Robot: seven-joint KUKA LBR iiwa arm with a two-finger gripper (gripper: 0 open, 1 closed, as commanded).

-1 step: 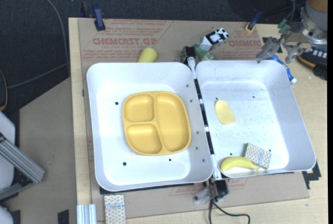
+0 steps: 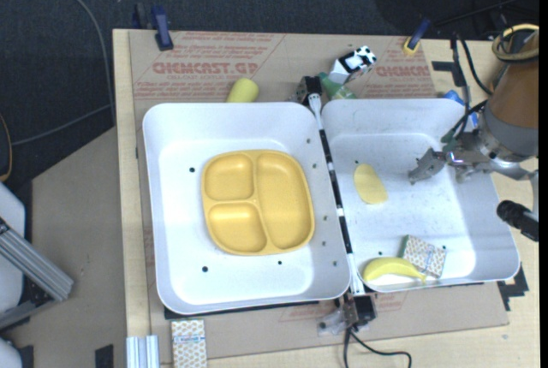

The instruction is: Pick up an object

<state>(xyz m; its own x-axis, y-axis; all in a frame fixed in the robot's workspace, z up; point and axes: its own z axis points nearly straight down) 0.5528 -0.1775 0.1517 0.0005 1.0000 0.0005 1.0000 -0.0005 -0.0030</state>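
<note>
The right bin (image 2: 479, 122) holds three things. A flat pale yellow oval (image 2: 370, 184) lies near its left wall. A banana (image 2: 394, 270) rests at the front edge, and a small patterned square packet (image 2: 425, 256) leans beside it. My gripper (image 2: 421, 169) hangs low over the middle of this bin, pointing left, a short way right of the oval and apart from it. Nothing is visible in its grasp. A yellow divided plate (image 2: 257, 201) sits in the middle of the left bin (image 2: 171, 144).
Behind the bins lie a yellow cylinder (image 2: 243, 90) and a black-and-white toy (image 2: 355, 61). Blue clamps (image 2: 161, 28) hold the bench's back edge. Another patterned packet (image 2: 188, 341) lies in front of the left bin. Bare floor surrounds the oval.
</note>
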